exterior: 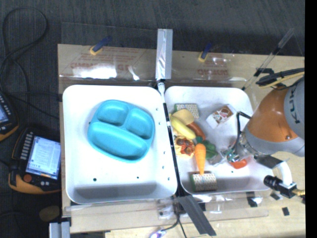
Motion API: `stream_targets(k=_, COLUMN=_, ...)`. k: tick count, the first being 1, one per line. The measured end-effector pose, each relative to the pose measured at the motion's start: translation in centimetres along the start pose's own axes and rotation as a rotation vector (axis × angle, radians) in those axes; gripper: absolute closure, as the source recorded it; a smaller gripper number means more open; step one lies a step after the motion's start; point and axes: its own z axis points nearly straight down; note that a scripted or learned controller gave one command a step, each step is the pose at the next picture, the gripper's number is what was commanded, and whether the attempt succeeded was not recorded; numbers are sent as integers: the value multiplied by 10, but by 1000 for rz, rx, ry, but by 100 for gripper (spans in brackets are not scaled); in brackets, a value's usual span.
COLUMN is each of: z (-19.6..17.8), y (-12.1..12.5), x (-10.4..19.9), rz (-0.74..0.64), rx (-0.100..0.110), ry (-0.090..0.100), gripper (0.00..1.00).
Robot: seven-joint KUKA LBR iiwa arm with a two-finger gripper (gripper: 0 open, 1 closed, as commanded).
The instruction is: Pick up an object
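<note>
Dark grey carpet surrounds a wooden bench [74, 63] carrying 2 shallow white bins side by side.

Gripper [237, 155]: low in the right bin [208, 94], near its right wall, under the grey wrist and orange band of the arm [275, 120]. Finger state: cannot tell; the wrist hides most of the tool. A small red piece [239, 164] lies at or just under the tip; contact or mere closeness cannot be judged. Nothing visibly sits in a grasp.

Outward from the tool, right bin: toy carrot [199, 156] upright in the middle, with green leafy bits just to its right. A grey-green block [203, 181] sits below the carrot, against the front wall. Yellow banana [181, 123] upper left, a reddish item beside it. Small brown-and-white carton [221, 115] toward the back, apart from the clutter.

Left bin [81, 177]: 1 blue 3-compartment plate [121, 129], tilted, roughly central.

Step in hand, by judgement: descent or grasp attempt on an item at the right side of the clutter. Next move calls for a firm close on 1 item, then a straight lift clear of the neighbours.

Room: a handheld pendant [37, 160] with a lit screen lies on the floor left of the bench, with black cable [20, 19] looping behind it.
</note>
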Motion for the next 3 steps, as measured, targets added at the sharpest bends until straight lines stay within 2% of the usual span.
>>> stream_targets(k=1, z=-1, y=8, x=22, rz=-102, rx=-2, ry=-10, gripper=100)
stream_targets(k=2, z=1, y=9, x=24, rz=-105, rx=0, ry=-4, gripper=0)
stream_targets(k=3, z=-9, y=10, x=24, rz=-105, rx=-1, ry=-4, gripper=100)
